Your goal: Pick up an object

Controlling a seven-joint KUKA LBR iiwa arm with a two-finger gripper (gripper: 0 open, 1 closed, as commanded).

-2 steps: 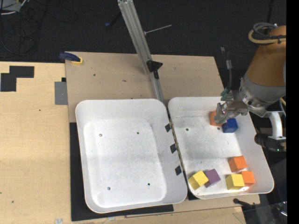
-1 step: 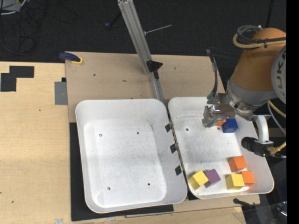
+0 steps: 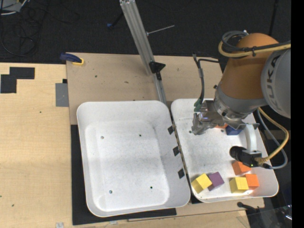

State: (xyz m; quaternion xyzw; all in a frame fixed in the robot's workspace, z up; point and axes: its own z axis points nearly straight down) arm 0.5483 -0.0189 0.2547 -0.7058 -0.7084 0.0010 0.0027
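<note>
- Reached in from the right over the right bin (image 3: pixel 187 109), grey arm (image 3: pixel 247 75) with its orange band bulking above the wrist.
- Hung with the gripper (image 3: pixel 198 126) low over the upper left part of that bin, near the divide between the two bins.
- Could not tell how the jaws stood: too small and too dark against the wrist; saw nothing between them.
- Lay along the near edge of the right bin: a yellow block (image 3: pixel 201 182) touching a purple block (image 3: pixel 216 179) on its right.
- Lay further right in the same bin: a second yellow block (image 3: pixel 239 184) just beside an orange block (image 3: pixel 252 180), with another orange piece (image 3: pixel 239 167) above them, partly covered by a black part of the arm's gear (image 3: pixel 242 154).
- Peeked out from under the wrist, at the upper right of the bin: a blue piece (image 3: pixel 232 130), mostly hidden.
- Sat well apart from the gripper, all four near-edge blocks.
- Stood to the left, touching along black clips: the left bin (image 3: pixel 90 113), white, speckled with a few dark dots.
- Leaned over the bench behind the bins: a slanted aluminium rail (image 3: pixel 137 30).
- Rested at the bench's far left corner: a small blue and yellow clamp (image 3: pixel 72 58).
</note>
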